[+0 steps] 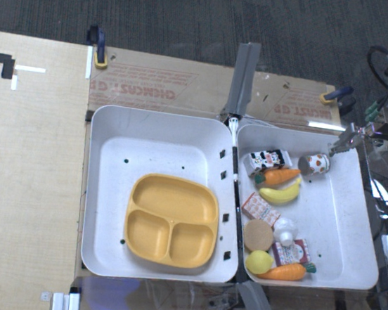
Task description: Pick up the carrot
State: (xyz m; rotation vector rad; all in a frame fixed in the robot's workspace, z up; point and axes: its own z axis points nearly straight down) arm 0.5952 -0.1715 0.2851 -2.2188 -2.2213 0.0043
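While the claw (343, 141) hangs over the right bin's far corner, both carrots lie untouched.
One carrot (280, 176) rests beside a banana (280, 192); another carrot (283, 271) lies at the near wall of the right bin (358, 229). Whether the claw is open I cannot tell. The left bin (106, 175) holds a yellow divided plate (172, 220) on the wooden bench (28, 178).
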